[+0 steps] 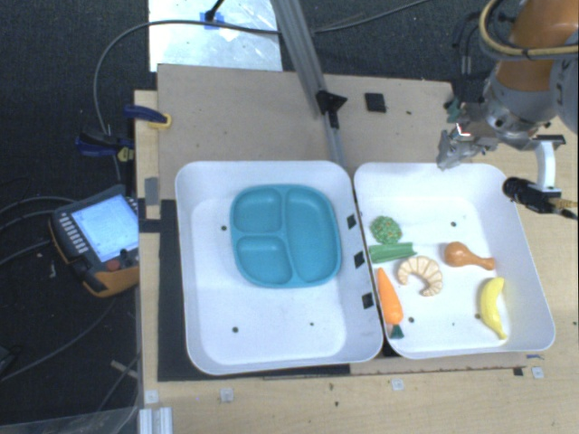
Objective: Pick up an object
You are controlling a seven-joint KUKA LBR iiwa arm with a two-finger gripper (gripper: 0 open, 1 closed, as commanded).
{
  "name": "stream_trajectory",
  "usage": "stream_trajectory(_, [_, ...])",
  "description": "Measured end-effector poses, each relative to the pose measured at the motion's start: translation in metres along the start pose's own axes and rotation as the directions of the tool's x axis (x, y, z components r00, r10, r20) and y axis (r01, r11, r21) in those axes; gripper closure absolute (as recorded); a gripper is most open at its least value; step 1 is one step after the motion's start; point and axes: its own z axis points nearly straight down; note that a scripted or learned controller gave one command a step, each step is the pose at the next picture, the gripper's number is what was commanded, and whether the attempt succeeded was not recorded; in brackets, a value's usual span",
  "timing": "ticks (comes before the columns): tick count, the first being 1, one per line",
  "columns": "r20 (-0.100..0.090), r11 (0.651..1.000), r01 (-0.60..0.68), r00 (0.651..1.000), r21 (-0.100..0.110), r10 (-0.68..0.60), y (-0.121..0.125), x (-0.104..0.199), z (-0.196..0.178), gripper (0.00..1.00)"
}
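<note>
The arm (529,25) is cut off by the frame's top and right edges at 1 o'clock; its base is out of frame. The gripper (450,156) is small and blurred, so the finger state cannot be read. The carrot (390,298) lies against the right bin's (452,183) left wall, its lower tip hard to make out. At 9 o'clock, the handheld screen's (98,235) display is too small to read. Cables (36,208) run off the left edge.

Both white bins (271,333) look like smooth, slightly glossy plastic, as does the blue plate (285,235). The bench (235,116) looks like matt brown board.
</note>
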Motion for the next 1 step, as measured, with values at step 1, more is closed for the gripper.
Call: stream_trajectory(1, [-0.002,1.0,0.003,1.0,0.003,-0.003,-0.0128,0.0624,0.0011,1.0])
